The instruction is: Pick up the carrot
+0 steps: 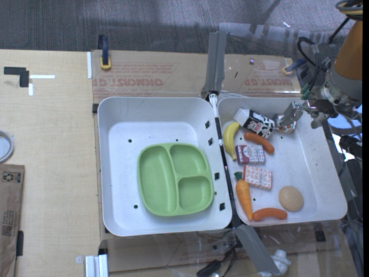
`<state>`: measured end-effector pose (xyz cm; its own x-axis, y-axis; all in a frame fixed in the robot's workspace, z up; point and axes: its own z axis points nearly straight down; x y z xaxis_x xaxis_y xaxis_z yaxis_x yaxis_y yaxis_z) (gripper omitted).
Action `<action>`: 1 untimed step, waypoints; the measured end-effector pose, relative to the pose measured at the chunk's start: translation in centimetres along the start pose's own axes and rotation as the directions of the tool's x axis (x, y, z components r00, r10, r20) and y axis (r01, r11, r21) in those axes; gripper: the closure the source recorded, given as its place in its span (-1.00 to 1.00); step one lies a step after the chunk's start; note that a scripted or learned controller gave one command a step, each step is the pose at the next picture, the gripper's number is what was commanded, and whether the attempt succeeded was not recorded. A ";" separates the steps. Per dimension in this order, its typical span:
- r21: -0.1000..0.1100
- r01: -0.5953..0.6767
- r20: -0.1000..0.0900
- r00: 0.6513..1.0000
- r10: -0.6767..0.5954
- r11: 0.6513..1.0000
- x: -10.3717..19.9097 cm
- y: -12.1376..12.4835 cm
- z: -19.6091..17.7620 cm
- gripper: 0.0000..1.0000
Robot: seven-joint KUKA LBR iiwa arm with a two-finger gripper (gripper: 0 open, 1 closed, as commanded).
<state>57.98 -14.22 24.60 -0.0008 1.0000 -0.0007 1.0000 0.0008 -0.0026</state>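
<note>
The carrot (244, 197) lies at the right bin's (323, 172) front left, beside one sausage (269, 214); that bin also holds a second sausage (258, 141), one banana (230, 138), one egg (291, 199) and three small cartons; the left bin (115, 154) holds one green plate (176, 179); the gripper (288, 123) hangs over the right bin's back, its opening impossible to judge

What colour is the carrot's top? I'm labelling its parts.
Green, on an orange carrot, clearest in the camera view.
</note>
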 end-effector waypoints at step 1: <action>-0.002 0.015 0.001 1.000 -0.015 1.000 -1.3 2.2 -7.4 -1.00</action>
<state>60.23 -15.54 32.02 -0.0153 0.9999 -0.0017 0.9999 0.0153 -0.0007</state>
